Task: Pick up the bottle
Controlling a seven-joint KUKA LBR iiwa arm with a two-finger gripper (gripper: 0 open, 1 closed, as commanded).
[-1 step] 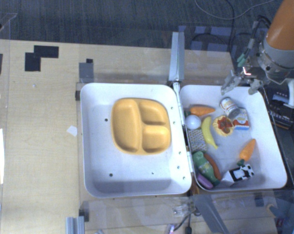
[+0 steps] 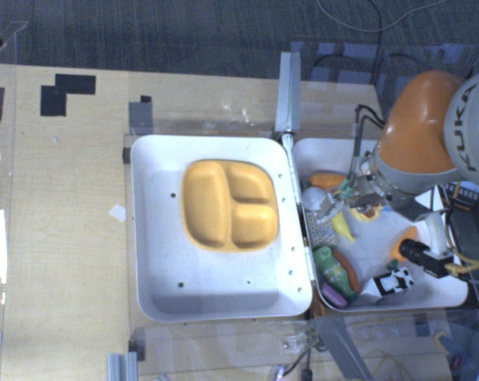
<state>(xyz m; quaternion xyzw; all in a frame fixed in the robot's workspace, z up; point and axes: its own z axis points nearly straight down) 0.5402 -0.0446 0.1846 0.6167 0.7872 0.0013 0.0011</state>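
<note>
In the right bin point(image 2: 450, 292), a small green bottle-like object point(image 2: 328, 262) lies near the lower left corner, beside a red piece point(image 2: 349, 270) and a purple piece point(image 2: 332, 294). My gripper point(image 2: 353, 197) hangs low over the upper left part of that bin, under the orange band point(image 2: 418, 133) of the arm. It is above and to the right of the green object, close to a yellow banana-shaped piece point(image 2: 342, 226) and a pale round piece point(image 2: 314, 199). The wrist hides what lies straight beneath it.
The left bin point(image 2: 152, 276) holds a yellow divided tray point(image 2: 228, 203). More clutter sits in the right bin: an orange piece point(image 2: 327, 180) at the top, an orange piece point(image 2: 404, 244) at the right, and a black-and-white item point(image 2: 394, 280). A metal divider point(image 2: 287, 94) stands between the bins.
</note>
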